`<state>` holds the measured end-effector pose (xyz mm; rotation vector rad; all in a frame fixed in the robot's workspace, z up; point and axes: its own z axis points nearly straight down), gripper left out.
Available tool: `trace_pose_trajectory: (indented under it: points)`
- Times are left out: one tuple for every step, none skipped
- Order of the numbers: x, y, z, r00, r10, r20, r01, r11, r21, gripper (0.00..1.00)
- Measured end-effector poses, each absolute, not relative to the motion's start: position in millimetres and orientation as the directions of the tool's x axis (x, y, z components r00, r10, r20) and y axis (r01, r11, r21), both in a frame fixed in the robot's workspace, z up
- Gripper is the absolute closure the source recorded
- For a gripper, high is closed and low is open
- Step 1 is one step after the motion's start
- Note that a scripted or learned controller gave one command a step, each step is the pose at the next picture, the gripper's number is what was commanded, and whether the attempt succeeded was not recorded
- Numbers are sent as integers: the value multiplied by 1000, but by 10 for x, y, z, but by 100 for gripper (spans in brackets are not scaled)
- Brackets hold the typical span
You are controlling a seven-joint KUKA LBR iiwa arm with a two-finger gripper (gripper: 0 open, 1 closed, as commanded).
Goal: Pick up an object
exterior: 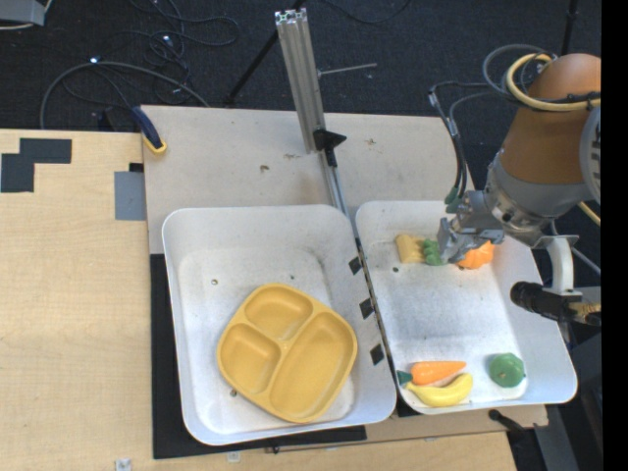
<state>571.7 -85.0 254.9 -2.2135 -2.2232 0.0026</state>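
- Orange and green toy pieces cluster at the upper part of the right-hand bin (530,386), where the gripper (454,248) is down among them, beside an orange piece (478,256), a small green piece (433,254) and a pale yellow piece (407,248).
- Whether the tool is spread, pressed together or pinching anything cannot be told; the wrist hides it, and nothing is visibly held.
- Along that bin's lower edge lie a carrot (437,371) touching a banana (442,391), with a green round piece (507,369) a little to their right.
- The left-hand bin (186,263) holds a yellow divided plate (287,351), well apart from the arm.
- Risk, as a judgement: the three upper pieces sit so close together that a closing grip may nudge one aside or catch two at once, and a rounded piece could squirt out.
- A second risk is the bin's upper wall just behind the cluster; a pushed piece could jam against it.
- Open room lies in the bare middle of the right-hand bin, between the upper cluster and the lower row, giving a free path for lifting straight up.
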Motion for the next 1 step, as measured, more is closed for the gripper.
trace_pose_trajectory:
  points:
    - [5471, -410, 2483, -4, 1000, 2, 1000, 4, -6, 100]
